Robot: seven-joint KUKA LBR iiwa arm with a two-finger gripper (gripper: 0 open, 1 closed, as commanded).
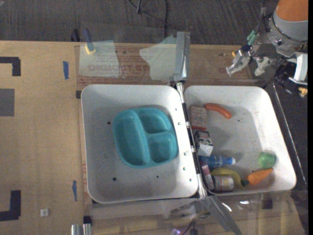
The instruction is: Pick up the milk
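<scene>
Milk (203, 142) lay untouched against the right bin's (279, 126) left wall. Your gripper (248, 62) hovered beyond that bin's far rim, fingers spread, grasping nothing; pickup remained undone.

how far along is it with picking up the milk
Nothing looks done yet: the milk carton lies in the right bin against its left wall, beside the water bottle. In hand: nothing; the gripper sits above the bench beyond the bin's far edge, fingers apart, nothing between them. Left: reaching down to the carton, closing on it and lifting.
</scene>
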